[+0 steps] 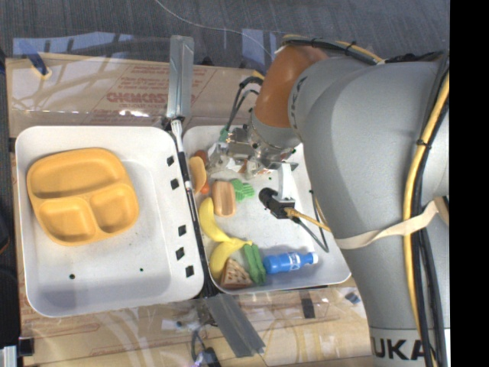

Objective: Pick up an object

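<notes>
Your target: tan hot-dog toy in bun (223, 198), lying in right white bin (325, 270), just below hand (246, 157). Grey arm (367, 136) reaches in from right, wrist bent down over bin's far end; hand grip unclear, cannot tell. You see one yellow banana (208, 222), one blue bottle (289, 262), one yellow divided tray (80, 194) in left bin (107, 289).

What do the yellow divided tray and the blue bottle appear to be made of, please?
The divided tray looks like moulded plastic, matte yellow-orange: one even colour, rounded compartment edges. The blue bottle also seems plastic, glossier, with a white cap and a pale label; what it contains I cannot tell.
</notes>
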`<action>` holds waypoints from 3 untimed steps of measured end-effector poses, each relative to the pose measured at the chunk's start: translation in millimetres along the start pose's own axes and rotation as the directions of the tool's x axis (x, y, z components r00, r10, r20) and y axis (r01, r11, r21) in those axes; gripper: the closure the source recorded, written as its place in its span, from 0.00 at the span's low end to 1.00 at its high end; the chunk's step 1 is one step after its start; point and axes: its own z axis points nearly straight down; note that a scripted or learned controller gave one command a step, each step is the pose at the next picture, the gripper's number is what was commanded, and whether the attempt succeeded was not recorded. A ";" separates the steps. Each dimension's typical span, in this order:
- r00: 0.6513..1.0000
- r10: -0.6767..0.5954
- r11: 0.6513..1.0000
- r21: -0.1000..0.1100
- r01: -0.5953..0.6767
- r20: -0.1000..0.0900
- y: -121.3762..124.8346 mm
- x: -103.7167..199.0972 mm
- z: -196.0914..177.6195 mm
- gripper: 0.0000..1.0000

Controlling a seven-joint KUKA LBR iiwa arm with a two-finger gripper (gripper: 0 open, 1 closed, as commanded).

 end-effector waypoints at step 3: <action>0.985 -0.170 0.985 -0.026 0.170 0.001 -49.4 -32.7 -4.2 0.00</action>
